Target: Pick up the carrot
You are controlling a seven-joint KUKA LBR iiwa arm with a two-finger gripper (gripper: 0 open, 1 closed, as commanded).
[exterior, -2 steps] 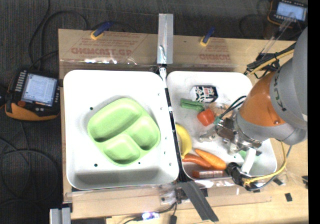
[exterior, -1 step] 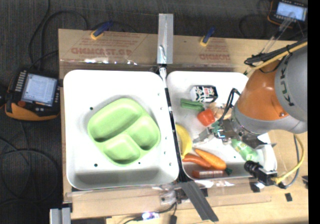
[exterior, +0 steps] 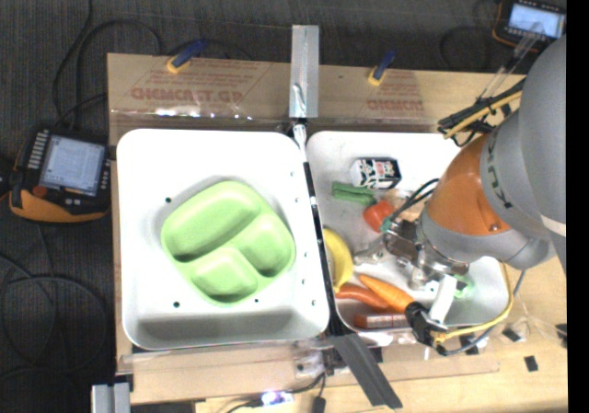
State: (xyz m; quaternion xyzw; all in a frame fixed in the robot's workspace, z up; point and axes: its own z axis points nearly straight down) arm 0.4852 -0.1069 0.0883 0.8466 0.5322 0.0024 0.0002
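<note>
Two white bins: the carrot (exterior: 385, 291) lies at six o'clock in the right bin (exterior: 324, 155); gripper (exterior: 416, 266) above it, finger state indiscernible.

I see the arm (exterior: 497, 190) reaching down into the right bin (exterior: 340, 149), its gripper (exterior: 419, 264) low beside the carrot (exterior: 386, 292). A banana (exterior: 338, 255) lies at the bin's left wall. The left bin (exterior: 147, 149) holds a green tray (exterior: 228, 241).
</note>
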